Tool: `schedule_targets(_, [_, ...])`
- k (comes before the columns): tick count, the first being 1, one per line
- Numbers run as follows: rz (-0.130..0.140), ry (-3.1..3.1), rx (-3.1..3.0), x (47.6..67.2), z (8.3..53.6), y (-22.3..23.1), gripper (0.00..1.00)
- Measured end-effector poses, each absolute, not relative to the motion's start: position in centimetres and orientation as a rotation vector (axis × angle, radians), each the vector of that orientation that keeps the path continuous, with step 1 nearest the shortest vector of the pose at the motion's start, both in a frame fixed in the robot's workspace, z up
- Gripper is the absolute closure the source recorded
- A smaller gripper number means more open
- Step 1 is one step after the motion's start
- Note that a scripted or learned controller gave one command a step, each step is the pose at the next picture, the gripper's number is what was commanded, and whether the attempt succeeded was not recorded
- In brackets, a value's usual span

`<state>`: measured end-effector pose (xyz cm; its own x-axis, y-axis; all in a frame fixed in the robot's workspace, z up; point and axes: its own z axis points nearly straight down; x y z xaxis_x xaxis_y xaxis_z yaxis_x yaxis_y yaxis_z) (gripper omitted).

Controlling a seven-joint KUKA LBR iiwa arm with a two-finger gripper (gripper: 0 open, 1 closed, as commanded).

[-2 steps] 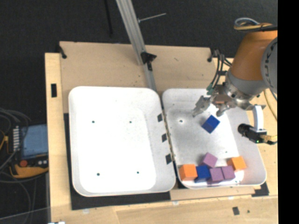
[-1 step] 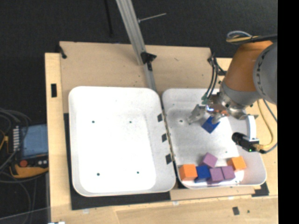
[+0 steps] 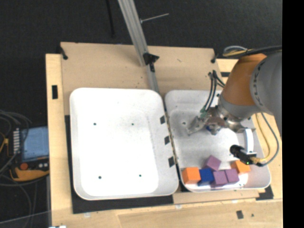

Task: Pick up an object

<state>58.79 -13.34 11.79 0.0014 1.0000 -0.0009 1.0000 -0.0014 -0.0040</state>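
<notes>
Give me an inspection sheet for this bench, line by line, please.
Surface: wooden bench bearing left bin and right bin.
Job's things: orange block, blue block, purple blocks, second orange block, clustered at the right bin's near edge.
Clutter: nothing seen.
Grippers: gripper over the right bin, apart from the blocks.
Cables: yellow cable beside the arm.
Surroundings: blue box, metal post.

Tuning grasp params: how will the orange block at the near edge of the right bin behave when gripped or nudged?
The orange block looks like a rigid cube with flat faces, so it should slide, not roll. It touches the blue block, so a nudge would probably shove that too. It sits by the right bin's rim, leaving fingers little room.
</notes>
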Motion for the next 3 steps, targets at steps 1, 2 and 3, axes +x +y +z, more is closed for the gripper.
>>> schedule_targets(1, [-0.005, -2.214, -2.234, 59.0, 13.2, -13.4, 1.0])
schedule_targets(2, [-0.007, -2.229, -2.223, 58.8, 19.0, -12.7, 1.0])
schedule_targets(3, [-0.006, -2.229, -2.222, 58.9, 23.4, -13.0, 1.0])
